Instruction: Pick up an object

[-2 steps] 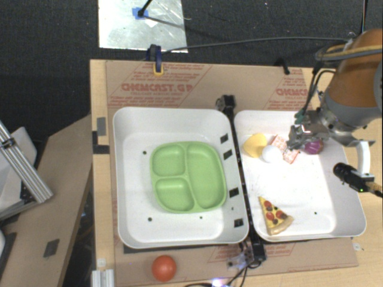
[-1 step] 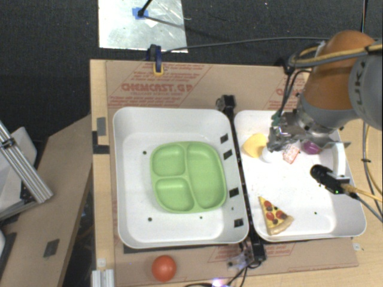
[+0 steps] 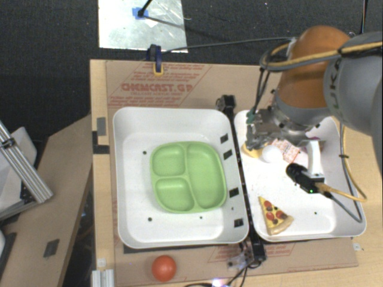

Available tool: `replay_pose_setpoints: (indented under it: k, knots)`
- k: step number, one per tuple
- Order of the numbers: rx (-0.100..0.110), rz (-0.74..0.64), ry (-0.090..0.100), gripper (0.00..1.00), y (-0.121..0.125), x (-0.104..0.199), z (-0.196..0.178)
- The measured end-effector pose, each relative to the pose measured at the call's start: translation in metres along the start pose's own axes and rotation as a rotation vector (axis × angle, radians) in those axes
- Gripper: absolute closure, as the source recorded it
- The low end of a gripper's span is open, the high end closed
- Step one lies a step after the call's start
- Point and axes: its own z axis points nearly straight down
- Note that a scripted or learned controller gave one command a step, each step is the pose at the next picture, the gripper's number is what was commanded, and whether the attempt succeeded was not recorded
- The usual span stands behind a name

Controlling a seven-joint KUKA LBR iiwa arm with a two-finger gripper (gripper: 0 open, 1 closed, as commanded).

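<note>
My gripper (image 3: 258, 137) reaches down into the far left part of the right bin (image 3: 341, 223). Just beside it lie a white egg-like ball (image 3: 272, 153), a flat yellowish piece (image 3: 252, 152) and a red-and-white printed packet (image 3: 291, 151). A toy pizza slice (image 3: 274, 215) rests near the front of the same bin. The arm hides whether anything sits between the fingers.
The left bin (image 3: 128, 160) holds a green divided plate (image 3: 188, 176). A red-orange ball (image 3: 163, 267) sits on the cardboard in front of the bins. The arm's orange band (image 3: 314, 58) looms over the back of the right bin.
</note>
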Motion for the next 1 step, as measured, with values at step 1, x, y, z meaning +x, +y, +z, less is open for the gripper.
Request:
replay_pose_setpoints:
  k: [1]
  knots:
    - [0.001, 0.001, 0.0, 1.0, 0.0079, 0.0569, 0.0079]
